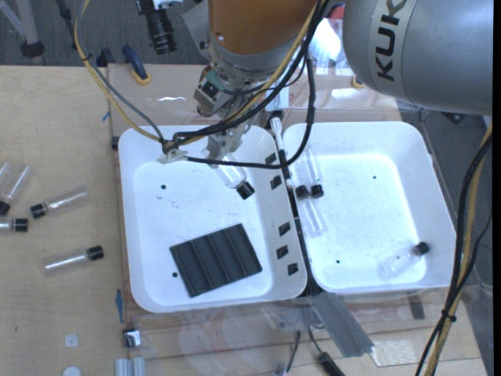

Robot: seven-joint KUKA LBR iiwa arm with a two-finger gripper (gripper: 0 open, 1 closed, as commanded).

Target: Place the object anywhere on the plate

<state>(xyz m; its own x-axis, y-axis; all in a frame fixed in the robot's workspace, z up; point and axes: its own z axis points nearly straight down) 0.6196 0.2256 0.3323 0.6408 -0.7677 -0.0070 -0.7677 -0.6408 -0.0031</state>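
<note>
A dark grey ridged plate (pixel 215 258) lies flat in the front part of the left bin (pixel 141 210). My gripper (pixel 225 158) hangs over the back middle of that bin, under the orange wrist band. A clear vial with a black cap (pixel 235 180) sticks out slantwise below the fingertips, cap toward the front right, and its upper end sits between the fingers. The vial is well behind the plate and a little above the bin floor. Cables cross in front of the gripper and hide part of the fingers.
The right bin (pixel 415 178) holds several clear vials: two near its left wall (pixel 310 189) and one at the front right (pixel 401 258). More vials lie on the wooden bench to the left (pixel 72 258). A black camera (pixel 160 22) hangs at the back.
</note>
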